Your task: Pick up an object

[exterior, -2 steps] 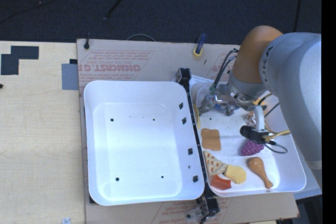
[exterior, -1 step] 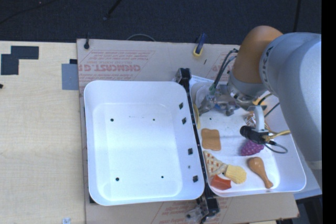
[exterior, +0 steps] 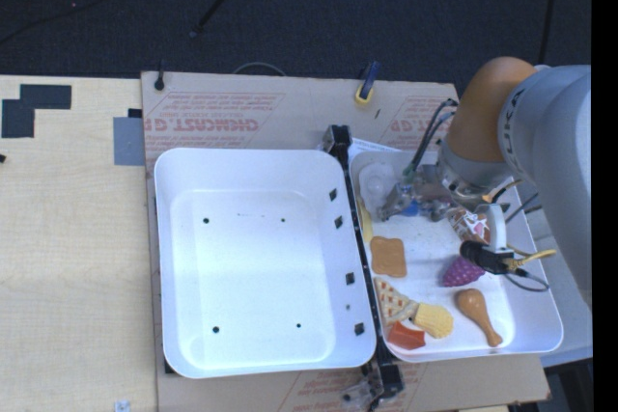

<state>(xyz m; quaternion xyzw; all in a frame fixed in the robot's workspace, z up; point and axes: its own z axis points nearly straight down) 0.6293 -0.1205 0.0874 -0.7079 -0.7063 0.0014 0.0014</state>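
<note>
The arm is reaching in over the right bin and its hand is hanging low in that bin's far-left part, beside a clear cup-like item. Whether the hand is open or closed cannot be told; dark hardware and cables are obscuring it, and nothing can be confirmed as gripped. Taking the toast slice as landmark: it is lying flat on the bin floor, just nearer the camera than the hand and slightly to the left, making it the closest candidate in my judgement. To its right a purple piece is sitting; beyond that a drumstick is lying with its long axis running diagonally toward the near-right corner. Nearer the camera than the toast, a waffle piece, a corn cob and a red piece are clustering together. The left bin is lying well to the toast's left.
</note>
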